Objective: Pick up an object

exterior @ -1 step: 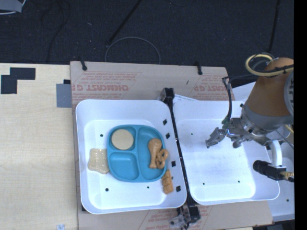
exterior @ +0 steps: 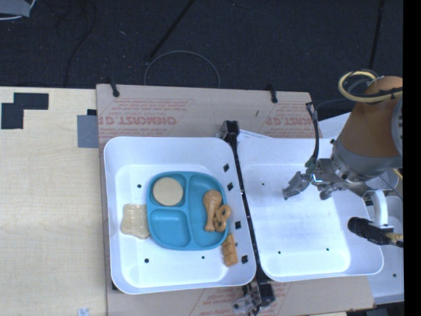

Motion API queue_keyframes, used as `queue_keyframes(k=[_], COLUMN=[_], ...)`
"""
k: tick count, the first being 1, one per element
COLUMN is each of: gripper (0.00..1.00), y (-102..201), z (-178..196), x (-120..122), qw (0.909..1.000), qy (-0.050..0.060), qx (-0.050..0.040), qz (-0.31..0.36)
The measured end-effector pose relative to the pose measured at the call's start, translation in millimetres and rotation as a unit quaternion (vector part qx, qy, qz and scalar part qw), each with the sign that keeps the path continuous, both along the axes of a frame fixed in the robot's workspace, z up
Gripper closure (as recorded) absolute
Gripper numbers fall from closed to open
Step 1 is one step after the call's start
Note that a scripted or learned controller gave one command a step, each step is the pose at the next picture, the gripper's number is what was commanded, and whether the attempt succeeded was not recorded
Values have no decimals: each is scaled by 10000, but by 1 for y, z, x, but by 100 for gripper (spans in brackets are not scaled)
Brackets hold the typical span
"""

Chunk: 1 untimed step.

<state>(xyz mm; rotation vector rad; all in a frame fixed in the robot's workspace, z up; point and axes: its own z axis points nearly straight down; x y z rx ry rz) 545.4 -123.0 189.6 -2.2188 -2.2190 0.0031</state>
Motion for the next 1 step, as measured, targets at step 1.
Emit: queue_keyframes(k=[1], gripper=[0], y=[1], z=[-49], x=[-10], qw=[10000], qy=[24], qx=[5], qz=[0])
